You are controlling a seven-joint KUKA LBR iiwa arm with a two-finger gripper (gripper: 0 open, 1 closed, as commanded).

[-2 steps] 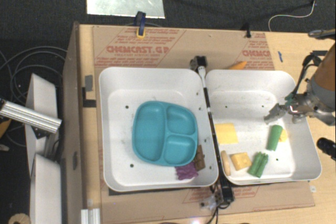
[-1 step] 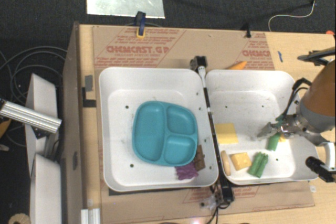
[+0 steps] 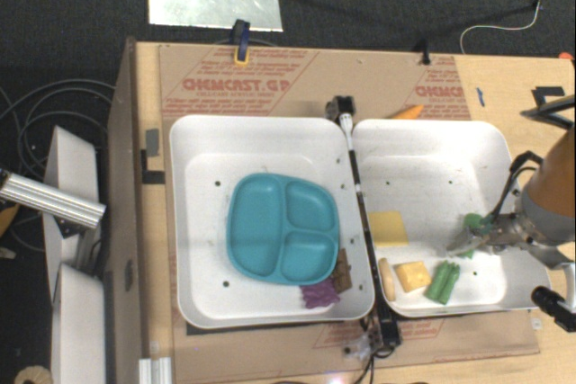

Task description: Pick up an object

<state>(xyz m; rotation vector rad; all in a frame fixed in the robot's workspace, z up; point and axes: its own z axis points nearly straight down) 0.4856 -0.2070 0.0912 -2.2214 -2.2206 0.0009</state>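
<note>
My gripper (image 3: 470,238) reaches in from the right, low over the right part of the right bin (image 3: 432,144). A small green piece (image 3: 474,222) lies right at its tip; whether it is held I cannot tell. Just in front of the gripper, to the left, lies a green oblong object (image 3: 442,281), with a yellow block (image 3: 413,275) and a tan stick (image 3: 387,276) beside it. A pale yellow flat square (image 3: 388,227) rests against the bin's left wall.
The left bin (image 3: 202,148) holds a teal divided plate (image 3: 283,227), with a purple object (image 3: 317,294) and a brown one (image 3: 343,272) at its front right. An orange piece (image 3: 408,112) lies on the cardboard behind the bins.
</note>
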